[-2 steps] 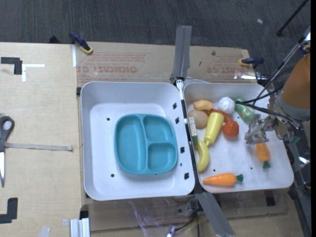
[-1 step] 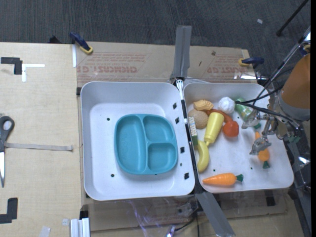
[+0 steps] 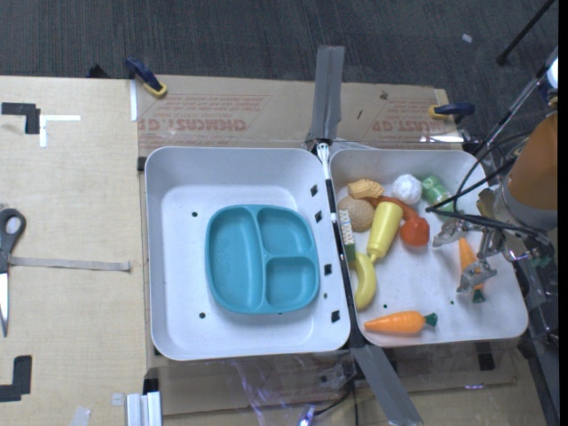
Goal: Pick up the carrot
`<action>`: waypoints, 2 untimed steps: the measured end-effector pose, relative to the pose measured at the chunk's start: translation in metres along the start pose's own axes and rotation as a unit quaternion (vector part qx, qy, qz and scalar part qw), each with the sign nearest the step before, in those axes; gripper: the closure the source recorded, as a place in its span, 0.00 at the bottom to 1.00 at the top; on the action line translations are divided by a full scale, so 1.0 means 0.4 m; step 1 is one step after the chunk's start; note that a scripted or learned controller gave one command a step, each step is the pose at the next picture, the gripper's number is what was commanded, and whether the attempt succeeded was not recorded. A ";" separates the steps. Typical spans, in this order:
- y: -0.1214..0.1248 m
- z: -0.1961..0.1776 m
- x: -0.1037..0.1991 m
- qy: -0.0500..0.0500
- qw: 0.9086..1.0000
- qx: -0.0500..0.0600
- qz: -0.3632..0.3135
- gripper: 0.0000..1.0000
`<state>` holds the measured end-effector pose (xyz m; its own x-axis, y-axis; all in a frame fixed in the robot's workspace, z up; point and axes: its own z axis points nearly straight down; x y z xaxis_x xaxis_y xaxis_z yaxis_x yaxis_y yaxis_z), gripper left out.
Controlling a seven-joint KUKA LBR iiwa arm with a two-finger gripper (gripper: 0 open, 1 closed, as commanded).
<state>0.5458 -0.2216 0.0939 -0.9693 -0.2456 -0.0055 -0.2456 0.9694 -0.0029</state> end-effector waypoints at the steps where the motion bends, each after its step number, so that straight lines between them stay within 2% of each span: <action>1: 0.001 -0.028 -0.009 -0.003 1.000 0.002 -0.002 1.00; 2: 0.001 -0.028 -0.009 -0.003 1.000 0.002 -0.002 0.00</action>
